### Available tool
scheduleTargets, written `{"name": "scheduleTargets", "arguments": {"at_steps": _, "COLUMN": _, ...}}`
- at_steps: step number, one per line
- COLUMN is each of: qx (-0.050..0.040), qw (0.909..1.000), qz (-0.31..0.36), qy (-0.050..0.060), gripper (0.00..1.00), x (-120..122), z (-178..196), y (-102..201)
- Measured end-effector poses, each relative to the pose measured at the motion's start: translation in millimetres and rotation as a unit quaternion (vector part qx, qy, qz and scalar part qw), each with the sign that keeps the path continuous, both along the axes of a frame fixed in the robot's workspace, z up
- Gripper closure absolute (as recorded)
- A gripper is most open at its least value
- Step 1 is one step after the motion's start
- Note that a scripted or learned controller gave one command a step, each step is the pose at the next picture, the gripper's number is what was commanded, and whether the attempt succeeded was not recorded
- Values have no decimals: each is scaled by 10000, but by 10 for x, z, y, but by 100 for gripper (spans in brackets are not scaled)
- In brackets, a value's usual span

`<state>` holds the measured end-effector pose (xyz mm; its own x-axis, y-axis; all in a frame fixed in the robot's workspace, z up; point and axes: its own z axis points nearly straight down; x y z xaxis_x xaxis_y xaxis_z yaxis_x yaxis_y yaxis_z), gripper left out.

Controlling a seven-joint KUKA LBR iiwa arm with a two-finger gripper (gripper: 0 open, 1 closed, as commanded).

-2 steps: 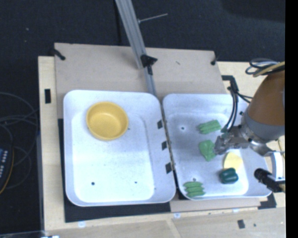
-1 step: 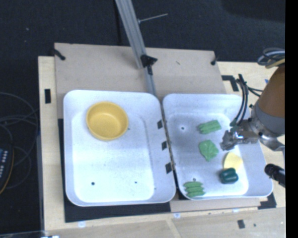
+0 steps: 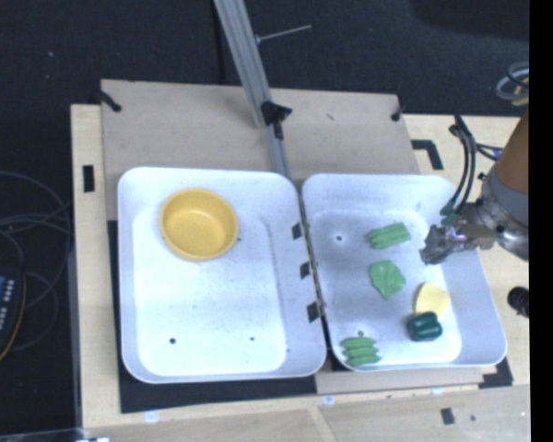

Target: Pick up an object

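Observation:
The right bin (image 3: 350, 201) holds several small objects: a green ridged piece (image 3: 388, 237) near its middle, a light green lump (image 3: 386, 278) below that, a yellow piece (image 3: 431, 297), a dark green block (image 3: 424, 326) and a green ribbed piece (image 3: 358, 349) at the front edge. My gripper (image 3: 438, 246) hangs over the right side of this bin, just right of the green ridged piece and above the yellow piece. Nothing shows between its fingers.
The left bin (image 3: 212, 330) holds a yellow bowl (image 3: 199, 224) at its back left. A grey metal pole (image 3: 249, 53) slants up from the divider between the bins. Cables (image 3: 465, 155) trail behind the right bin.

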<state>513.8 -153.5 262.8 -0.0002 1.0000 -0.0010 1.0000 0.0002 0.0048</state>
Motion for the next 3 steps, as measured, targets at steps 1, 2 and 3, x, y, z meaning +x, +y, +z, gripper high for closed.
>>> {"name": "scheduleTargets", "arguments": {"at_steps": 1, "qx": 8, "qw": 10000, "qz": 16, "qy": 19, "gripper": 100, "x": 81, "z": -11, "y": 504}}
{"name": "scheduleTargets", "arguments": {"at_steps": 2, "qx": 8, "qw": 10000, "qz": 17, "qy": 19, "gripper": 100, "x": -26, "z": 0, "y": 963}}
{"name": "scheduleTargets", "arguments": {"at_steps": 3, "qx": 7, "qw": 10000, "qz": 17, "qy": 25, "gripper": 100, "x": -97, "z": -131, "y": 1458}}
